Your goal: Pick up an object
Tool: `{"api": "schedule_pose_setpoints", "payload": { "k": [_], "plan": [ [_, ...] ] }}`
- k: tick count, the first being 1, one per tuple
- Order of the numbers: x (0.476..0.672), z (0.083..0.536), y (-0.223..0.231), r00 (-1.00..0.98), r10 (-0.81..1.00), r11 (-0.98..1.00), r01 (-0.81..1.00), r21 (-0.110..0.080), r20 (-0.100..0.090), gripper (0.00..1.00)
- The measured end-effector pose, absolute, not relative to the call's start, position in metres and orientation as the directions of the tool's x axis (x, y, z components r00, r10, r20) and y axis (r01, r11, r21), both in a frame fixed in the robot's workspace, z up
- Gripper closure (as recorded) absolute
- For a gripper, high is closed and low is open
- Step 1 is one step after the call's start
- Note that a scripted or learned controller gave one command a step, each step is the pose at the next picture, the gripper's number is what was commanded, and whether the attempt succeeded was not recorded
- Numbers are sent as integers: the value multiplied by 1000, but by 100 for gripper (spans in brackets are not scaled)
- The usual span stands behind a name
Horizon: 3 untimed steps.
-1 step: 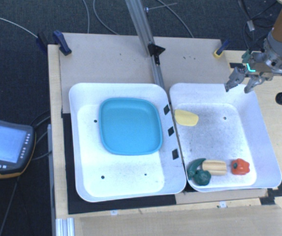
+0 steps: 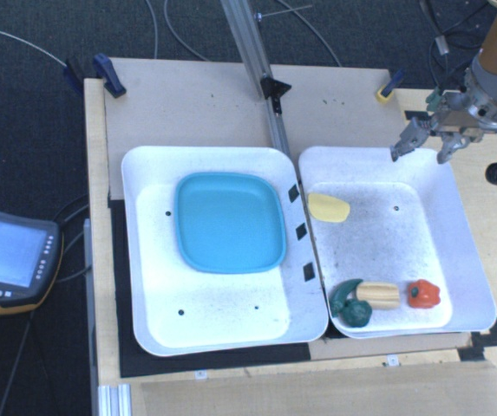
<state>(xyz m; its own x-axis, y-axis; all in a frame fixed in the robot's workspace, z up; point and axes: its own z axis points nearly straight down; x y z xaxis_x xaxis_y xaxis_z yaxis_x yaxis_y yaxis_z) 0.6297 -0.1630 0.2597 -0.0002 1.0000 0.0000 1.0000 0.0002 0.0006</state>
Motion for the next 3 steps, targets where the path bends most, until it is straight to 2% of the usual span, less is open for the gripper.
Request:
{"api": "schedule_pose_setpoints", "payload": {
  "k": [1, 3],
  "plan": [
    [624, 200, -158, 0, 1000, 0, 1000, -4, 1, 0],
    [626, 93, -166, 0, 1000, 0, 1000, -4, 1, 0]
  ]
}}
